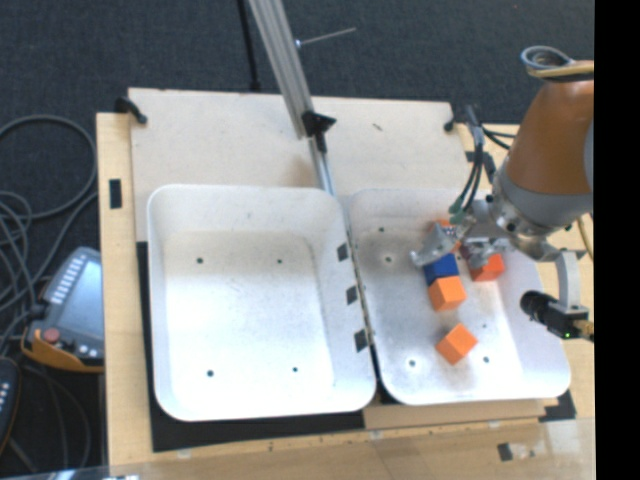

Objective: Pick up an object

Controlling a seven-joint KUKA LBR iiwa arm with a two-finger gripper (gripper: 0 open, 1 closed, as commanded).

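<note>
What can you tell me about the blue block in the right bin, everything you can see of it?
The blue block is a small, solid-looking piece in dark blue with flat faces, lying in the right bin toward its far, right part. It sits directly under the gripper, whose grey parts overlap its upper edge, so part of it is hidden. An orange cube butts against its near side. A red-orange block lies just to its right. Whether it rests on the bin floor or is lifted cannot be told.

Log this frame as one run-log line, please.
arm: over right bin | gripper: low, at blue block | grasp: unconfirmed | nearby: orange blocks, red-orange block
</note>
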